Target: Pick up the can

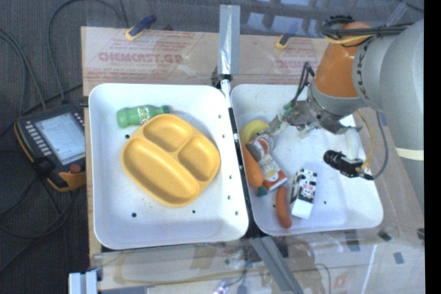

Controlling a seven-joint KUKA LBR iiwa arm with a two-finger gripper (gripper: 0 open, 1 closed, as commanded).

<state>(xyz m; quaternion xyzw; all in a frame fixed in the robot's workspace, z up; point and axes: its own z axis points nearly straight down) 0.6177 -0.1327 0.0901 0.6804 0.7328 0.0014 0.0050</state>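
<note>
The can (267, 163), red and white with a grey top, lies on its side in the left part of the right bin (358, 217). It rests between a yellow fruit (252, 129) and an orange carrot (252, 173). My gripper (281, 122) hangs just above and to the right of the can's top end, close to the yellow fruit. Nothing shows held in it. The grey arm with its orange band (341, 72) reaches in from the right over the bin's back edge.
The right bin also holds a red sausage-shaped item (282, 207) and a black-and-white carton (304, 193). In the left bin (110, 217) lie a yellow divided plate (171, 158) and a green bottle (140, 114). A teach pendant (54, 142) sits to the left of the bench.
</note>
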